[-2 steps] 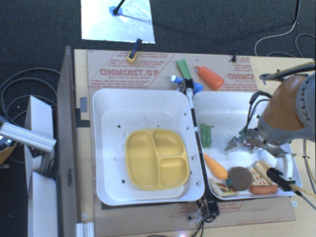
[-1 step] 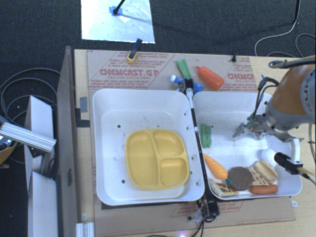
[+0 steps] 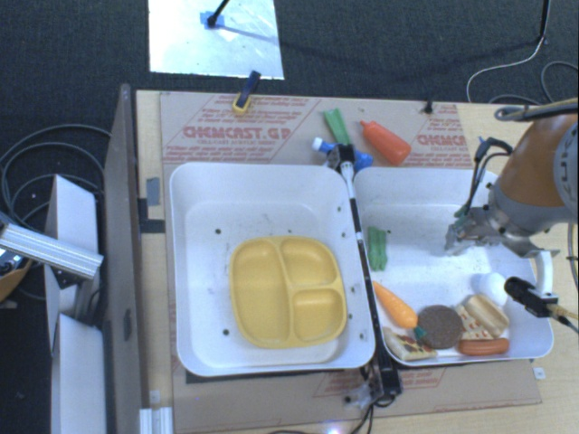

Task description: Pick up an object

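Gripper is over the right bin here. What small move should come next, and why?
Probably shift the gripper toward the near corner and lower it: it hangs over bare floor of the right bin, while the toy food, such as the brown patty and carrot, is clustered there.

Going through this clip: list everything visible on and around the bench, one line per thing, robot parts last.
shallow white plastic bins: two, white, side by side on the bench
yellow divided plastic tray: one, yellow, in the left bin
green toy vegetable piece: one, green, right bin by the divider
orange toy carrot: one, orange, right bin near its front edge
round brown toy patty: one, brown, right bin front
toy hot dog in a bun: one, tan and red, right bin front corner
orange toy bottle: one, orange, on the board behind the bins
grey arm with orange band: one, over the right bin
tool: one, grey, low over the right bin floor
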### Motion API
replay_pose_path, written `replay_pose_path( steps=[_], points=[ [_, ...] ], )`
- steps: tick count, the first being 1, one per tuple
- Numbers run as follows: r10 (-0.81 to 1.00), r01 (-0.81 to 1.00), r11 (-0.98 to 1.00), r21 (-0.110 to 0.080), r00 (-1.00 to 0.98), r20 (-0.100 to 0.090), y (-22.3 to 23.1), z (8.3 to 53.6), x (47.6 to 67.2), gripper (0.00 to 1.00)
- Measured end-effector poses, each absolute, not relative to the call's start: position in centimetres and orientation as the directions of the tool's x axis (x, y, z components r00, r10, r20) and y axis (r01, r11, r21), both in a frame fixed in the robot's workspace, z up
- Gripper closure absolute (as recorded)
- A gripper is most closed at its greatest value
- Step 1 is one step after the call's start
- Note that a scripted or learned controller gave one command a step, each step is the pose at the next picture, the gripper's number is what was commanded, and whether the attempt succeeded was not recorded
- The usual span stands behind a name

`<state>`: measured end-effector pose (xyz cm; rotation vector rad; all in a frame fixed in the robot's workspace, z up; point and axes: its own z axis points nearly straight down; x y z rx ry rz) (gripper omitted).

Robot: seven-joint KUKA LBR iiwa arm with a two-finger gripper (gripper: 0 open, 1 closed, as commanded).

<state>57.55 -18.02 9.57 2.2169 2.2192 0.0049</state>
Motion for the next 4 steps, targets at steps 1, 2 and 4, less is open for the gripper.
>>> replay_pose_path(
  steps=[1,2,4],
  points=[
    [1.0,1.0,0.009,0.009,-0.009,-0.001,-13.0,8.5,65.3,1.0],
    [1.0,1.0,0.006,0.008,-0.006,-0.001,-13.3,9.6,65.1,1.0],
    [1.0,1.0,0.01,0.01,-0.01,-0.003,-13.3,10.7,65.2,0.0]
  ],
)
